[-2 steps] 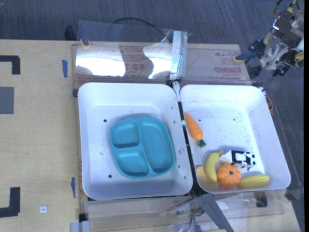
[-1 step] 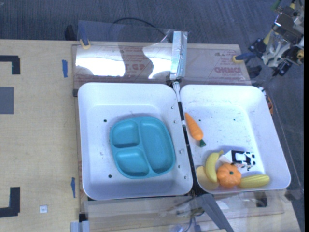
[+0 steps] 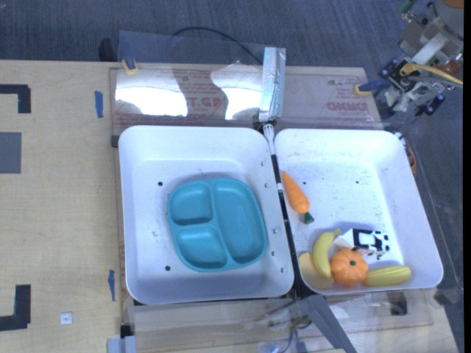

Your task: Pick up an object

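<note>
The counter (image 3: 51,197) was pale wood, and on it sat two white bins side by side. The left bin (image 3: 140,160) held a teal divided plate (image 3: 217,223) lying flat near its middle. The right bin (image 3: 383,168) held all the likely pickings, most crowded into its near corner. What I took for the gripper (image 3: 419,87) hung at the far right, beyond the bins and well apart from everything in them; it was a tangle of metal and cable from where I stood, and I could not tell whether it was released or clenched. A carrot (image 3: 295,193) lay alone by the bin's left wall, slanting toward the pile. A banana (image 3: 321,252) curved against an orange fruit (image 3: 348,267), which touched a yellow piece (image 3: 388,275), perhaps a corn cob, beside it. Just behind them sat a small black-and-white toy (image 3: 368,240), too small to make out. All looked like hollow plastic play food: light, stiff, smooth and probably a bit slippery, not fragile. I judged the carrot the easiest to take, across its thick middle, since it lay free of neighbours though close to the wall; the round fruit seemed likely to roll or squirt from a pinch.
</note>
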You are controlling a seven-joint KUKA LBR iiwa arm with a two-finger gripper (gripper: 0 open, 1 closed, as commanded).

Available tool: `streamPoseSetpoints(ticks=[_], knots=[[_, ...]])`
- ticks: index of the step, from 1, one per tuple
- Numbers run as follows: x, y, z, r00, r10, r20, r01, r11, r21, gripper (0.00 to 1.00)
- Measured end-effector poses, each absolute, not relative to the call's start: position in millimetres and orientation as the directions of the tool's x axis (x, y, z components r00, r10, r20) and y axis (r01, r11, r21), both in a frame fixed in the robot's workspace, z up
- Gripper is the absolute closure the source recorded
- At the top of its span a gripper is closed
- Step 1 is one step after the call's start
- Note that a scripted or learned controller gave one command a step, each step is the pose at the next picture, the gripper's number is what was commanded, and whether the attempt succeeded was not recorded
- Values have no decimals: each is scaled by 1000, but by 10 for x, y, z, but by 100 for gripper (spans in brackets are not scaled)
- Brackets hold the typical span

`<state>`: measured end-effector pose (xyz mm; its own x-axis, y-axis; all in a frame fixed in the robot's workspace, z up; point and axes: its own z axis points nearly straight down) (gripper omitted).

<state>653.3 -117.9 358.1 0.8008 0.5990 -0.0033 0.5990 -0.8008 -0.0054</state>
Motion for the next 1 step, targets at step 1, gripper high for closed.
streamPoseSetpoints(ticks=[1], knots=[[6474,-1885,3606,768,641,-1,641,-768,2,100]])
